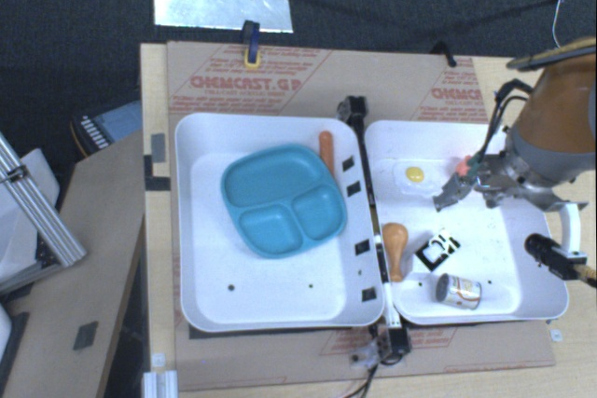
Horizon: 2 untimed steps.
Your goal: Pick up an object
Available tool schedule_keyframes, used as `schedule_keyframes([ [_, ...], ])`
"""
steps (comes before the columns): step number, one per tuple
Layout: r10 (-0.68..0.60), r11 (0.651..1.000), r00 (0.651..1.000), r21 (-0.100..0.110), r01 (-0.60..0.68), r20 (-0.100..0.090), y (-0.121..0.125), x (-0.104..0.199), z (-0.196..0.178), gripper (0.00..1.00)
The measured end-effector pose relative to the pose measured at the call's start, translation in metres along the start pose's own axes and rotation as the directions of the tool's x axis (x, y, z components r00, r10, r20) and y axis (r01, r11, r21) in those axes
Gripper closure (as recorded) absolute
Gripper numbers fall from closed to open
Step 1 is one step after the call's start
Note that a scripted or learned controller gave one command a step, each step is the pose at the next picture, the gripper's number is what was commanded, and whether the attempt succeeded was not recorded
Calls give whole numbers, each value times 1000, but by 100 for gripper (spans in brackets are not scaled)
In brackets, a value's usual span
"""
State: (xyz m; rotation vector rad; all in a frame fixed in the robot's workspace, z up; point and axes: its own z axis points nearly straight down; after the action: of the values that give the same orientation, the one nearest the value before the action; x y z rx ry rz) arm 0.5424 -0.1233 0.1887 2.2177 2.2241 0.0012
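Four small things lay in the right white bin (536,303): a yellow round piece (414,173), a tan wooden peg (395,247), a black-and-white block (437,251), a silver can (459,291). The tool (450,197) hovered above them; its opening I cannot tell.

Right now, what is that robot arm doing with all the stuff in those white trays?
The robot arm is reaching in over the right bin, its claw hovering above the floor with nothing in it. Near it lie a small yellow piece, a black-and-white object, a metal can and a wooden piece. The left bin has a blue divided plate.
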Motion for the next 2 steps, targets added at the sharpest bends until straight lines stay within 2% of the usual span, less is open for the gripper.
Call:
schedule_keyframes([
  [2,2,1000,1000,2,-2,-1,0,1,82,0],
])
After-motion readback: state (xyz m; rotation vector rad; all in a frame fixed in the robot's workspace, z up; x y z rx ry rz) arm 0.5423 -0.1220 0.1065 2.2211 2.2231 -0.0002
